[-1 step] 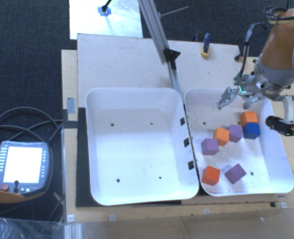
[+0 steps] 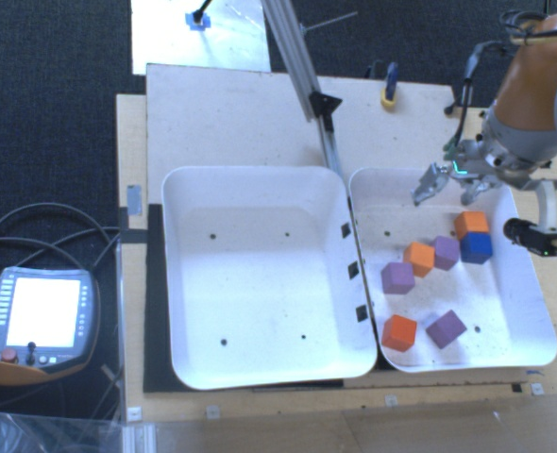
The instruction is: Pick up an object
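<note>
Near the right white plastic bin's [image 2: 539, 321] front lie an orange foam cube [image 2: 399, 332] and a purple foam cube [image 2: 446, 328]. Farther back, four more cubes cluster. Beyond them hovers the two-finger gripper [image 2: 453, 185], fingers spread and empty; the nearest orange cube [image 2: 470, 223] lies just in front of it.

Nothing legible is showing anywhere from where I am standing. The handheld control pendant [image 2: 38, 324] lying left of the worktop [image 2: 260, 111] is glowing with a washed-out white screen, its buttons too small to make out. The coloured cubes are carrying no print, and neither white bin is bearing any label.
</note>
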Controlling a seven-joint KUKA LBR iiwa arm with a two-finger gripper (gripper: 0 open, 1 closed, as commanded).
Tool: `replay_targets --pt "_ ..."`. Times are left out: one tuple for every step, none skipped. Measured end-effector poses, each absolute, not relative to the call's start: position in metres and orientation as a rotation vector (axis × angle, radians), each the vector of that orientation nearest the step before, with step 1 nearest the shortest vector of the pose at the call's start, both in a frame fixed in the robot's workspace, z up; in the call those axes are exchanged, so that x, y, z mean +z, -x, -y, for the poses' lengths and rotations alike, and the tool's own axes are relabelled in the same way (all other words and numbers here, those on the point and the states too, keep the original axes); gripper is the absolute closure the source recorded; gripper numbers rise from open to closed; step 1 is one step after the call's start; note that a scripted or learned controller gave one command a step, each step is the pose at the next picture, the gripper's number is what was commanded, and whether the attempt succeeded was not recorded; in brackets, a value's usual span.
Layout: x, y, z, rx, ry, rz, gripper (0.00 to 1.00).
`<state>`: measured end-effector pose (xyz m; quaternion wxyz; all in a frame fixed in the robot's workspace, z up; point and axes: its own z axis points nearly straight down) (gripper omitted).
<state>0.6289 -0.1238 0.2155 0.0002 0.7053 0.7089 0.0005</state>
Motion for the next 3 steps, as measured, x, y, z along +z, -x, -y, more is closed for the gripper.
replay_targets --pt "0.167 -0.635 0.131 -0.004 -2.221 -2.225 0.00" --pt "0.105 -0.634 0.127 -0.004 -2.220 -2.228 0.00" --pt "0.090 -0.635 0.126 -0.001 -2.218 -2.225 0.00"
